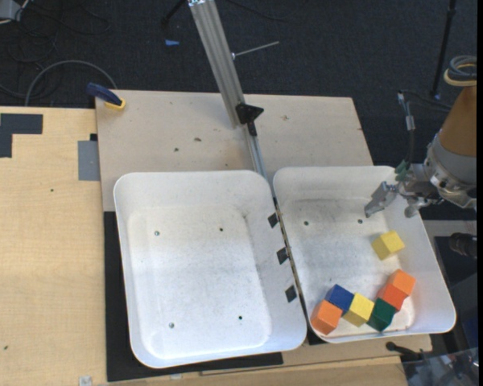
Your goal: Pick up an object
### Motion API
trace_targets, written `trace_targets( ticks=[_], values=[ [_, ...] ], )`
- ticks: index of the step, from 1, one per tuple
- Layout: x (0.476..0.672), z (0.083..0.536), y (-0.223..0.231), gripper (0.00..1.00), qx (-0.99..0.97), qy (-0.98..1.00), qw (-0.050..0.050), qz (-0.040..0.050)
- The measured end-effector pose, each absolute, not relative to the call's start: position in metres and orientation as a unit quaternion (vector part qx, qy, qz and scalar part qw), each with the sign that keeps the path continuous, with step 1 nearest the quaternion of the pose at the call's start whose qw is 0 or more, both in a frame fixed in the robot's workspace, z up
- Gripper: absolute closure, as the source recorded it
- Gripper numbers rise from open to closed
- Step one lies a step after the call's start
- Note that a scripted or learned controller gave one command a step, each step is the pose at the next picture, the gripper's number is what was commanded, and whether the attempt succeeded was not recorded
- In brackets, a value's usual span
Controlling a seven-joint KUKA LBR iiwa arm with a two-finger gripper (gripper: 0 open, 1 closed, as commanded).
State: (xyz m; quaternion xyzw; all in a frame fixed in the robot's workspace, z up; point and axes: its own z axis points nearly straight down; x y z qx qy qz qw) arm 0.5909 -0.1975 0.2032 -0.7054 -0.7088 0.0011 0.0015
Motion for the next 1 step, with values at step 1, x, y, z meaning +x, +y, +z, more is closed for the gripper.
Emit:
trace_targets(
  ticks=[1],
  values=[
    [0.5905, 0.1253, -0.2092, 0.0, -0.706, -0.708, -0.005, -0.0026]
  ],
)
